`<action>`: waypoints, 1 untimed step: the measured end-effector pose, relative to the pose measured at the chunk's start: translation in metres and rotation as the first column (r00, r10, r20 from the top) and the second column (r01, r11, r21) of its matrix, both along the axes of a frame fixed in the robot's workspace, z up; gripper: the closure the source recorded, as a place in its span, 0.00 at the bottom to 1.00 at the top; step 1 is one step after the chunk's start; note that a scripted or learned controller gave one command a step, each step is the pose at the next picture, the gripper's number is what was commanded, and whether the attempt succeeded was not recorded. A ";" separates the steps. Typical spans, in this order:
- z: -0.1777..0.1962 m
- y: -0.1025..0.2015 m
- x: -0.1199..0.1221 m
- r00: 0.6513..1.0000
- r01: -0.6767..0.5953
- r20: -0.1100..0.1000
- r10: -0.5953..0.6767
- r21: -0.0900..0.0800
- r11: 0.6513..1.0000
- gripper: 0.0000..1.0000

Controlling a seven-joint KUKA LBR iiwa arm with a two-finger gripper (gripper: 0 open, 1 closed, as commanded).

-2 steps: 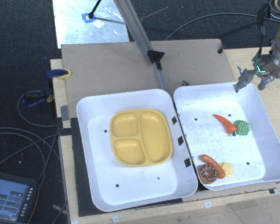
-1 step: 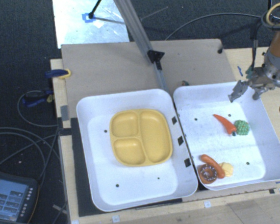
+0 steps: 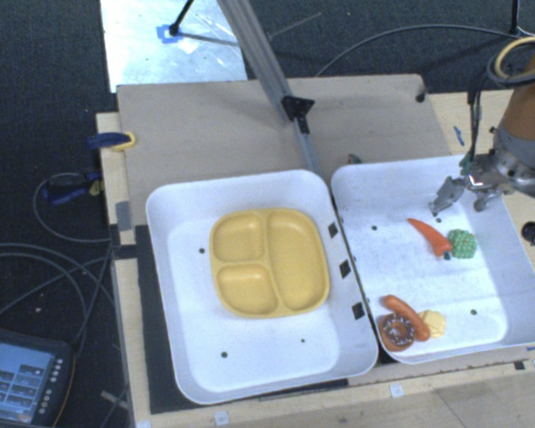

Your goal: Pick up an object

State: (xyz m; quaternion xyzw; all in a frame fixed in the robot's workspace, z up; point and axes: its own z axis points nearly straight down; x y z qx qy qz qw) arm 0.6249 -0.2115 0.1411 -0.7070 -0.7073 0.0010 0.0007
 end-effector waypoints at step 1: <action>-0.049 0.001 0.002 1.000 0.001 0.009 -0.001 0.001 1.000 0.00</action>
